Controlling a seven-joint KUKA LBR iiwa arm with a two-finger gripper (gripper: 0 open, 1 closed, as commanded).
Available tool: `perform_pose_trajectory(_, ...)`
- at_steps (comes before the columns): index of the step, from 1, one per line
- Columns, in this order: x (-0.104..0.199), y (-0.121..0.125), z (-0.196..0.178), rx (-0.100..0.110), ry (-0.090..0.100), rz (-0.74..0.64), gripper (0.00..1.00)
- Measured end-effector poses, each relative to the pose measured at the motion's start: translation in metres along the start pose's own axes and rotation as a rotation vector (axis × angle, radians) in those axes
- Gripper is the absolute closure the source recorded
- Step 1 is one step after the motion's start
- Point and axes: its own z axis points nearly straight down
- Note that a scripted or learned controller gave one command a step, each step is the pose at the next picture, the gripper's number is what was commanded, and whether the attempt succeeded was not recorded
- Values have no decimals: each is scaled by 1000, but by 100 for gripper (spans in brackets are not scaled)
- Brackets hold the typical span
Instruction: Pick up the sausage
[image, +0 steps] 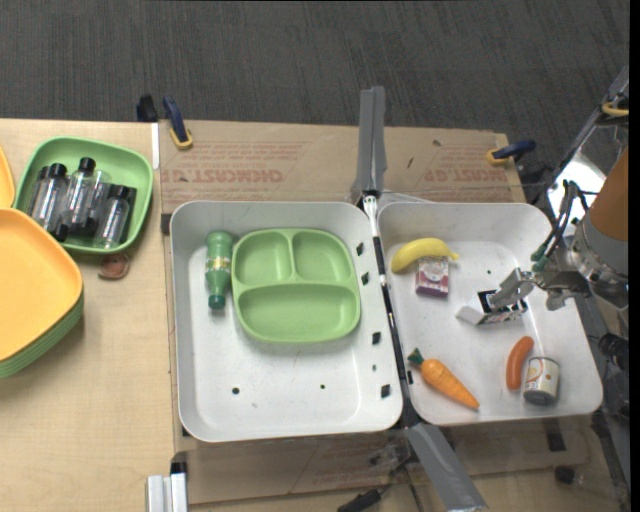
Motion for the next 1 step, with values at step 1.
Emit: perform_pose_trajectory(1, -33, -34, 98, -2, 0, -52, 0)
